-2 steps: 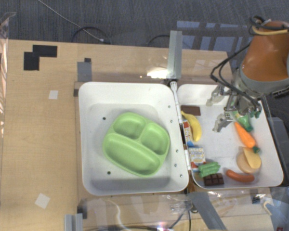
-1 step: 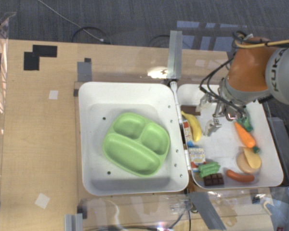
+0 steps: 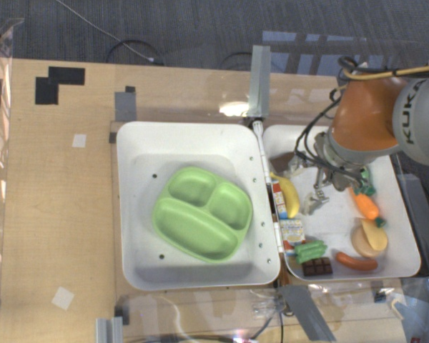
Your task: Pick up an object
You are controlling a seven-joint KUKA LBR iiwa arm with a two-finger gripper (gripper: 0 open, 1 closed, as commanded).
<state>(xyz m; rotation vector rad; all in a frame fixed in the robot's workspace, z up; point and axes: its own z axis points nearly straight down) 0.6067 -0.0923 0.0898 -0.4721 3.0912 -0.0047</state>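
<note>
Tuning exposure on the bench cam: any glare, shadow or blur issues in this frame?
Camera view: a bright glare spot sits on the bench just behind the bins; faint reflections streak the clear sheet along the bench's near edge. The green plate is evenly lit with a soft shadow beneath it. The gripper and small toys beside it look slightly soft, and the arm shades part of the right bin.

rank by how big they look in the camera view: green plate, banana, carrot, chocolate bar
1. green plate, by far the largest
2. banana
3. carrot and chocolate bar look about alike, so I would not rank them against each other; the arm may hide part of the carrot's green top.
</note>
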